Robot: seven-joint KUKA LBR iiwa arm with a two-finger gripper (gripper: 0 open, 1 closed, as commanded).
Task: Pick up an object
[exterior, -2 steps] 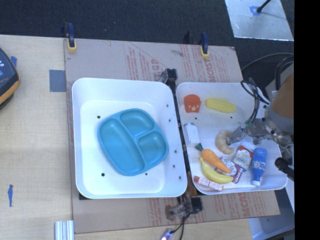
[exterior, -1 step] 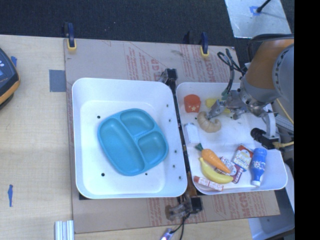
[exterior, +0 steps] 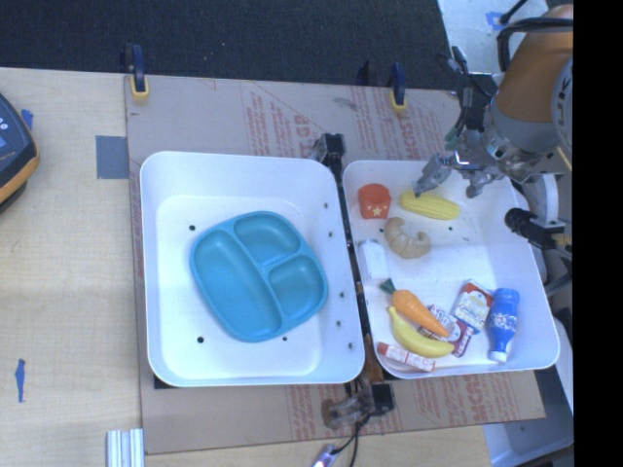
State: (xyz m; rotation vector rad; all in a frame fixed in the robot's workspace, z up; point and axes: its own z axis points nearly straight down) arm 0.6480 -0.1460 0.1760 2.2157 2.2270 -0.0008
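Observation:
My gripper hangs over the back of the right bin, open, with nothing between its fingers. Just below and left of it lies a yellow corn cob. A red block sits to the left of the cob, and a beige lumpy piece lies in front of it. Toward the bin's front are a carrot, a banana, a red-and-white packet and a blue bottle.
The left bin holds a blue divided plate. A small white item lies against the right bin's left wall. Clamps stand at the back edge of the cardboard. A dark device sits at the far left.

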